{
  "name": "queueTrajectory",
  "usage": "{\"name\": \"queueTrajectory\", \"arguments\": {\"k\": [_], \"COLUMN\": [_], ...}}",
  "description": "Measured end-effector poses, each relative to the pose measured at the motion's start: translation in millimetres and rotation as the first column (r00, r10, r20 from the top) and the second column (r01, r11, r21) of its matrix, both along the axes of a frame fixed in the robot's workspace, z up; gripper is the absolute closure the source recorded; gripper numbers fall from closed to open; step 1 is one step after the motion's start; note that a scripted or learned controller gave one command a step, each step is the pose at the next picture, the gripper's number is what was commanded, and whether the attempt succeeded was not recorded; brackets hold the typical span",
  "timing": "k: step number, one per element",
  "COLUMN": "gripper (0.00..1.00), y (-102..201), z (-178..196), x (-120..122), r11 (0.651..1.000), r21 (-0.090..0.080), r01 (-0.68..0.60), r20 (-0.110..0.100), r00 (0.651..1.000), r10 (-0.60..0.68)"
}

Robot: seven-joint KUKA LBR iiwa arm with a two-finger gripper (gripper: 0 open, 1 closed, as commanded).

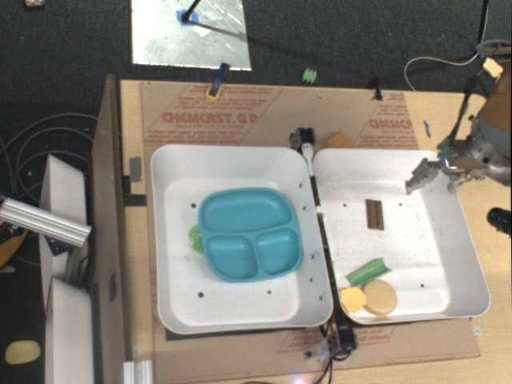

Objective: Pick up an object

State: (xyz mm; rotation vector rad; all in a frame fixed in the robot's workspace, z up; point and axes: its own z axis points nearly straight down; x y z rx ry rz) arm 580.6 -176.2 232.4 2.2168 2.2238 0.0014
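While the gripper (pixel 438 175) hovers at the 2 o'clock edge of the right bin (pixel 468 246), fingers spread apart and clamping nothing, the brown block (pixel 374 214) lies mid-bin, with the green piece (pixel 367 272), yellow piece (pixel 353 298) and tan disc (pixel 381 297) grouped at 6 o'clock.

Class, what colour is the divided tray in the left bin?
Teal blue tray, seen best in the camera view.
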Motion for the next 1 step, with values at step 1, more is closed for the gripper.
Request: {"name": "queueTrajectory", "arguments": {"k": [1], "gripper": [0.0], "y": [31.9], "z": [-154.1], "x": [4.2], "r11": [1.0], "r21": [0.003], "r01": [-0.003], "r20": [-0.005], "r00": [1.0], "r10": [0.003]}}
